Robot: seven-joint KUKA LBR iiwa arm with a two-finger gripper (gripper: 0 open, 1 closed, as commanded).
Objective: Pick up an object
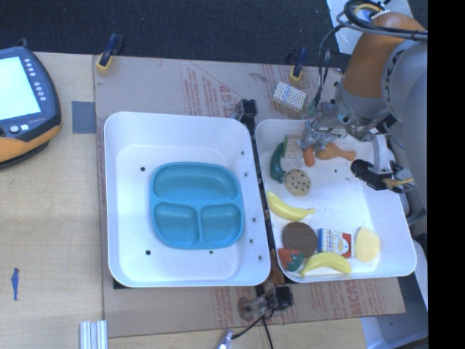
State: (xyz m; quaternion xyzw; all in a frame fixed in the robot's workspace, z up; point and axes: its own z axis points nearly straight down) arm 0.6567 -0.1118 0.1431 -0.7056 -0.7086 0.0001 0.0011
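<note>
Carrot just beneath jaws, right bin

Two white bins are seen on a pale wooden bench; a sky-blue sectioned plate is set in the bin far from the grey, orange-banded arm. Just below the gripper an orange toy piece is seen, a dark green one beside it, then a speckled tan cookie. Farther off, two yellow bananas, a dark brown disc and a red-and-white carton are shown.
</note>
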